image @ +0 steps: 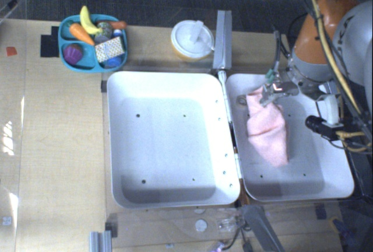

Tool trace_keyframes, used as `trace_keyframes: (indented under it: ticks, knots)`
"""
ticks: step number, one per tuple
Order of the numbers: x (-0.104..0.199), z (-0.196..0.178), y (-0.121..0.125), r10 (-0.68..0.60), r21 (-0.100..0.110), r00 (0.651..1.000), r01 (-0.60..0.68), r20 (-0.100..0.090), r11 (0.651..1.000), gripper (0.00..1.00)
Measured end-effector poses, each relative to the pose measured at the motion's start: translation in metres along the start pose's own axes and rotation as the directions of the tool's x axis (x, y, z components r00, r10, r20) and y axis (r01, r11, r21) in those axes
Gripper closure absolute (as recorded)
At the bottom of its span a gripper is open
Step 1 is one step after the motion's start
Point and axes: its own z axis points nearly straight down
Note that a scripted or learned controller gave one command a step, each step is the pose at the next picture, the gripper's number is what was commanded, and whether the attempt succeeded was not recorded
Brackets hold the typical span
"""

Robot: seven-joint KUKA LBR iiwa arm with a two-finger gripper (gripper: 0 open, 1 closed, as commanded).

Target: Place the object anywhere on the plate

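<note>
Camera view. The arm (326, 41) comes in from the right edge, its orange band high near the top right corner, grey wrist angled down and left over the right bin (329, 186). Yellow and black cables loop around the upper links. The gripper (269, 95) sits over the upper left part of that bin, metal fingers pointing toward the bin's left wall.

The fingers look pinched together on the top corner of a pink cloth (267, 128); the fabric bunches up right at the tips and seems caught between them, though the metal and cloth overlap too closely to read the gap exactly.

Cloth: pale pink, soft, crumpled. It trails down from the gripper as a long, uneven strip, narrow at the gripped end and broader in the middle, its lower end lying on the floor of the right bin near the left wall. Folds show along its length.

Left bin (128, 186): white, shallow, just beside the right bin, with a metal divider between them.

Behind the bins on the bench: a blue divided tray (64, 62) of toy food, including a banana and a carrot, and a round white lidded container (192, 39) with a yellow rim.
</note>
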Motion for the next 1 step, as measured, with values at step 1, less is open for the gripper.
trace_keyframes:
  ticks: [1]
  knots:
    - [0.0011, -0.0401, 0.0018, -0.007, -0.001, 1.0, 0.007, 0.0, 1.0, 1.0]
